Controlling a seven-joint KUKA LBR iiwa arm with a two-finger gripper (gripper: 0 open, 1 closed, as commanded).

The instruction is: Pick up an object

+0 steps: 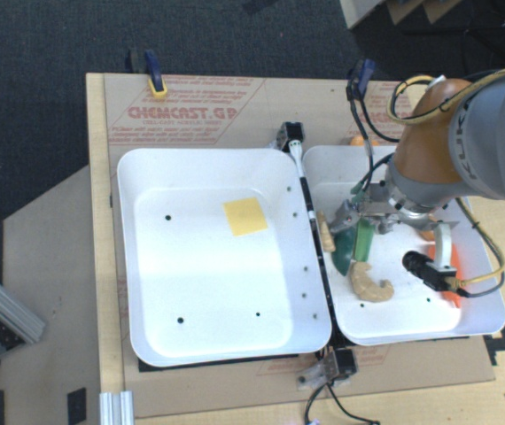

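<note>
Gripper point(365, 227) sits low in the right bin point(394, 326), right on top of a dark green object point(348, 248) near the bin's left wall; fingers hidden under the wrist, so can't tell how open they are or whether the green object is actually gripped. Tan curved piece point(372, 285) lies just below it, an orange item point(450, 264) right of that. Yellow square point(245, 216) lies alone in the left bin point(208, 343).
</note>
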